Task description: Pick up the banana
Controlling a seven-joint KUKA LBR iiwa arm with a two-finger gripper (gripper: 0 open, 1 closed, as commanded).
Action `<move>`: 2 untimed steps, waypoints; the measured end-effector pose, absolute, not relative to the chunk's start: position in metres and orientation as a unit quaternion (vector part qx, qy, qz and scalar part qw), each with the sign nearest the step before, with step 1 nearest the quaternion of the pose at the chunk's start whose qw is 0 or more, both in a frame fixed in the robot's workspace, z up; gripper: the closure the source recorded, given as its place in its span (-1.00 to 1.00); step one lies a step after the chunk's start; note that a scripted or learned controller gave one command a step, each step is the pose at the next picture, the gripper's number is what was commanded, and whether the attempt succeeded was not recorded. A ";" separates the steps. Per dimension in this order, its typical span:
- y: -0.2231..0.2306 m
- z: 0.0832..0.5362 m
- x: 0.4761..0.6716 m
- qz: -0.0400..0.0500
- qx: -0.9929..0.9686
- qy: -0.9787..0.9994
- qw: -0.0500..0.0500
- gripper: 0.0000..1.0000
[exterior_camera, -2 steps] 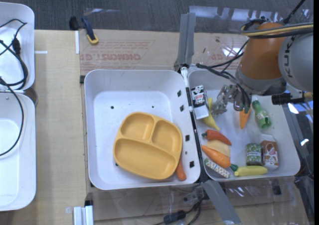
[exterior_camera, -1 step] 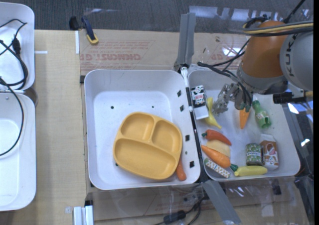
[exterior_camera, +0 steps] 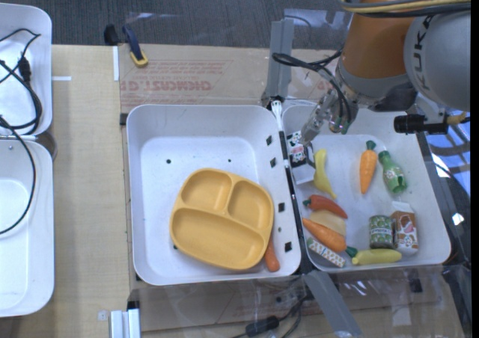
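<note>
Lying lengthwise up–down — banana (exterior_camera: 322, 173), stem toward the far rim.

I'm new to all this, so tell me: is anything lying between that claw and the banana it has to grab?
Nothing visible does. The gripper hangs just above the banana near the right bin's left wall, with bare bin floor between. The red pepper lies beyond the banana.
</note>
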State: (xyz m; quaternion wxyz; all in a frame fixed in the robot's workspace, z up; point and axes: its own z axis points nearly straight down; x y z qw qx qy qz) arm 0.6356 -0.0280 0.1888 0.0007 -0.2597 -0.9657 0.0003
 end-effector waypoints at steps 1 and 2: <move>-0.028 0.188 0.635 0.000 -0.260 -0.966 0.001 -1.00; -0.097 0.153 0.633 0.001 -0.273 -0.962 0.002 -1.00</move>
